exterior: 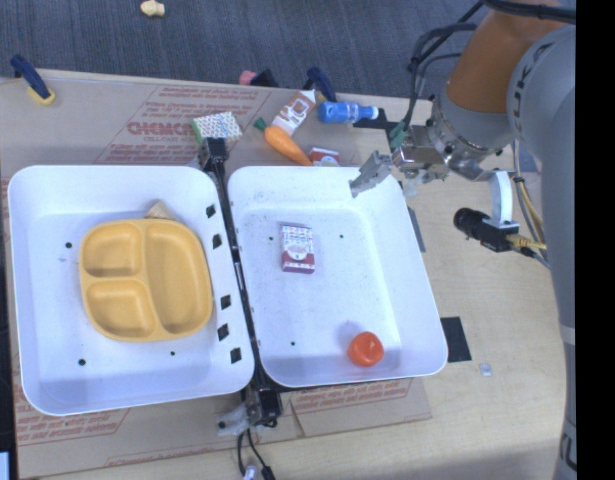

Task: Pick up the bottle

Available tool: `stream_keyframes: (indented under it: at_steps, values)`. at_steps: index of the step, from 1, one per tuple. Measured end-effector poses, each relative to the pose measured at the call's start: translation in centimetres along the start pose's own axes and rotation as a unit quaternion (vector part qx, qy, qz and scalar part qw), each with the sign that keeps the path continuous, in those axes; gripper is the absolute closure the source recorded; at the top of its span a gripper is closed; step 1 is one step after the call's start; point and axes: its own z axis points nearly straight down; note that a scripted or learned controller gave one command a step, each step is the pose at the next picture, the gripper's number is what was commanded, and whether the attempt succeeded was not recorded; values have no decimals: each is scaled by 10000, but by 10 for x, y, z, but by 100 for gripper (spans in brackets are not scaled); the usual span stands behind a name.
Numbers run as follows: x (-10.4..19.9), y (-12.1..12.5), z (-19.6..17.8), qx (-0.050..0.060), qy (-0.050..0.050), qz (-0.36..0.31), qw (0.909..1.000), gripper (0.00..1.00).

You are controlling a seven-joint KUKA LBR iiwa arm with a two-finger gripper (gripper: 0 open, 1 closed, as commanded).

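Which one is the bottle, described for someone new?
Start at the right white bin and look past its far rim onto the cardboard. The small blue plastic bottle lies on its side there, right of the orange carrot-shaped toy; nothing else in that cluster is blue.

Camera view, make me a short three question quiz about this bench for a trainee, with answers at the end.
1. True or false: the yellow tray lies in the left bin.
2. Which thing lies nearest the front rim of the right bin? A) red carton B) orange ball C) carrot
3. Fill in: the blue bottle lies on the cardboard, ______ both bins.

Key
1. True.
2. B; the ball sits near the front right corner, the carton near the middle, the carrot behind the bin.
3. Outside; it lies behind the right bin, left of the claw, which hangs over that bin's back right corner.
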Motion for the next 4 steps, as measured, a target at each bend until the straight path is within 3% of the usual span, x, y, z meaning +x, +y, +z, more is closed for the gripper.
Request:
stream_keyframes:
  at_steps: [1, 2, 3, 4]
  values:
    - [65, 13, 152, 17, 9, 641, 9979, 0]
    - [66, 14, 141, 20, 13, 621, 9981, 100]
    - [79, -68, 158, -124, 17, 2993, 9541, 100]
    - [105, -118, 66, -4, 5, 893, 9960, 100]
